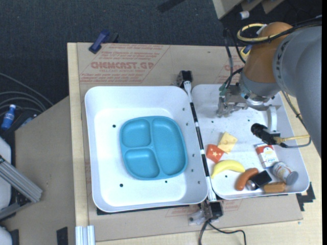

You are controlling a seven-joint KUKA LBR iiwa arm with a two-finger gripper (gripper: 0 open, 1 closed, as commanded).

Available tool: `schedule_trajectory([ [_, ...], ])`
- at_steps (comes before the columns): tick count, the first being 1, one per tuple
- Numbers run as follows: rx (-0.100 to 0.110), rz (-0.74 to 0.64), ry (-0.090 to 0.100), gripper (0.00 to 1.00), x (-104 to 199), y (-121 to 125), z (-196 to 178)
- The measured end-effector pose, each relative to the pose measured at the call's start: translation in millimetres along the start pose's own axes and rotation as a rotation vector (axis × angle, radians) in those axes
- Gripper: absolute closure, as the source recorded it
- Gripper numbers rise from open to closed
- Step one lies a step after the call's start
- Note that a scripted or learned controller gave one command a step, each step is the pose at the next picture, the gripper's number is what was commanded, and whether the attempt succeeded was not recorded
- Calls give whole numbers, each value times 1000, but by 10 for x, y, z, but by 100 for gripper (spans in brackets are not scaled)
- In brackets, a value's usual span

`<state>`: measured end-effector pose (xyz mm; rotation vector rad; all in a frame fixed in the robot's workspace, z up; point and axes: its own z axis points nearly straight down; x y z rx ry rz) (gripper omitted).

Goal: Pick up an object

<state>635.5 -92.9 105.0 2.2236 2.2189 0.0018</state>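
So the brown board-topped bench [153, 60] is sitting over dark carpet, with red lettering printed across its far edge and a small blue clip [99, 41] lying at its far left corner. Loose cables are trailing along the floor on the left.

The left shallow white plastic bin [102, 137] is carrying a smooth sky-blue plastic plate with three compartments [153, 147], rounded at the corners, sitting about in the middle.

The grey metal arm with the glossy orange band [265, 55] is reaching in over the far edge of the right white bin [301, 172], and its small dark two-finger gripper [226, 107] is hanging near that bin's far left corner. Can't tell how the tips are set from up here.

The toys are crowding the near half of that bin: a curved yellow plastic banana [228, 167], a pale yellow wedge of cheese [227, 141], a red-orange chunk [213, 151] touching the divider edge, an orange-brown sausage shape [246, 177], a small red-and-white carton [266, 154], and a grey cylinder [284, 173] by the near right corner.
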Motion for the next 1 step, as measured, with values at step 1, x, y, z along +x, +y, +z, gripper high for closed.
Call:
schedule_trajectory([
  [1, 1, 0, 0, 0, 0, -2, 3],
])
